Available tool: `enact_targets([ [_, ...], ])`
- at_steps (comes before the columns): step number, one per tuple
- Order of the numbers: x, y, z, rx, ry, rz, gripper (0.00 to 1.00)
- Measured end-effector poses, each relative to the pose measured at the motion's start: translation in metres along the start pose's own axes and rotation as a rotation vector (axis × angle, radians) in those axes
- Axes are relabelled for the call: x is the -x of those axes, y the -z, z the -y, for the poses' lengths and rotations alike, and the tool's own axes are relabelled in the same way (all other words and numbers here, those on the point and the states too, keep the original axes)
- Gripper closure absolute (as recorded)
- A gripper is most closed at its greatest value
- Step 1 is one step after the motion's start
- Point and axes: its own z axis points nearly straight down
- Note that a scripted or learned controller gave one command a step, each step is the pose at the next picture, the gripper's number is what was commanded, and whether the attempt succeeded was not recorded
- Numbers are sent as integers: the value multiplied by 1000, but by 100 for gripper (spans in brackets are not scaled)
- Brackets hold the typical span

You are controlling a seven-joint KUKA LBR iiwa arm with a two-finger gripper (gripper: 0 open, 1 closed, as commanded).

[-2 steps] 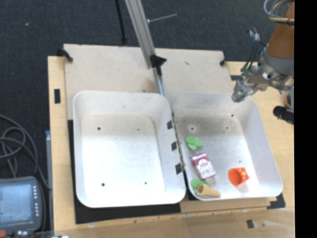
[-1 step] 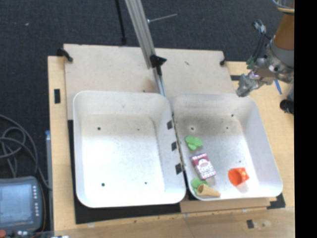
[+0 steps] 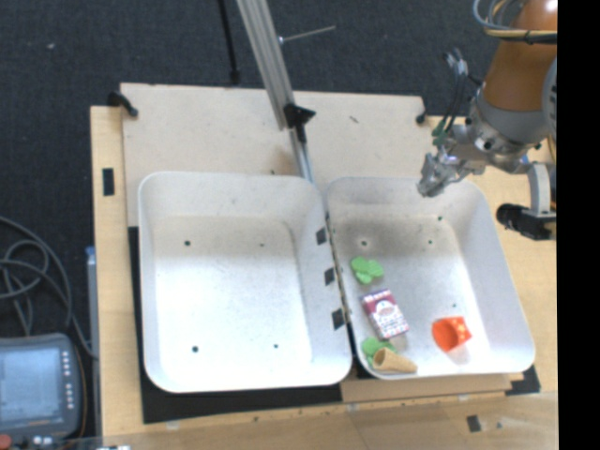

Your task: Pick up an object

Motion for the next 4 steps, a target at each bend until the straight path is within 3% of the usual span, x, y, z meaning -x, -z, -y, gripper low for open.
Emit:
enact_targets([
  [1, -46, 8, 25, 0, 1, -2, 100],
  [3, -147, -17, 71, -1, 1, -1, 100],
  [4, -194, -6, 95, -1, 3, -3, 100],
])
